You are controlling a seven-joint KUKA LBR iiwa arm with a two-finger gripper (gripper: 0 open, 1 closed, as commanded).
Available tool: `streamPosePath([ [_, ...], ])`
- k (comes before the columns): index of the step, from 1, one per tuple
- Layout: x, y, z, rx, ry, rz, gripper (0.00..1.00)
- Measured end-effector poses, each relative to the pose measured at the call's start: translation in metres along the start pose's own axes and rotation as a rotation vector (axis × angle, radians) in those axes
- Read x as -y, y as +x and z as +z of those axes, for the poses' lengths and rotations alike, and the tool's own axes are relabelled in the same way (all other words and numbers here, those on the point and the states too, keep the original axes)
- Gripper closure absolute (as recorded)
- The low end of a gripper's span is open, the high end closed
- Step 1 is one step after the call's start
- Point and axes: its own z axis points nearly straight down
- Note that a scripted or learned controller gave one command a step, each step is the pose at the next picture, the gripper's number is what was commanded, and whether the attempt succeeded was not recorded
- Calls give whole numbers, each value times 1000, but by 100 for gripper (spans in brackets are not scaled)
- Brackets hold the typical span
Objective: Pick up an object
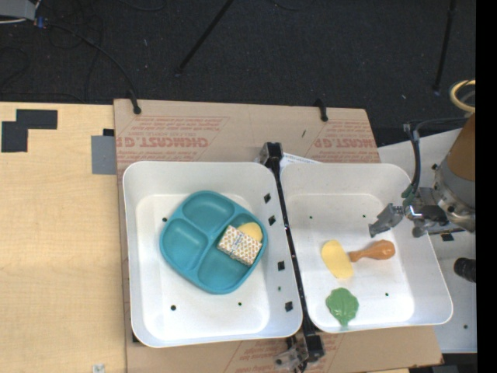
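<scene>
So at this point the gripper [386,221] was parked at the right side of the frame, over the right bin [365,179], just above and slightly right of the brown drumstick-shaped toy [373,251]. Nothing was seen between the fingers, so nothing was being held, but how far open they were couldn't be made out from this angle, tbh.

Three candidates were lying in the right bin: the drumstick, a yellow lump [336,259] touching its thin end, and a green leafy piece [342,305] lower down, near the bottom rim. Over in the left bin [147,193], a teal divided plate [194,247] was sitting with a patterned wrapped block [239,245] and a yellow piece [251,230] on it, well apart from the arm.

What could've gone wrong, as a guess:
- The drumstick's rounded body could've been squeezed out sideways if it got pinched off-centre.
- The yellow lump could've been nudged or dragged along, since the two were in contact.
- A descent too close to the bin's right wall could've ended with a finger clipped on the rim.
- The flat green piece could've been missed altogether, being so low against the floor.
</scene>
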Motion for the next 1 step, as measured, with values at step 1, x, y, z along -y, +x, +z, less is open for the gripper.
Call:
streamPosePath([
  [1,10,3,59,-1,1,0,0],
])
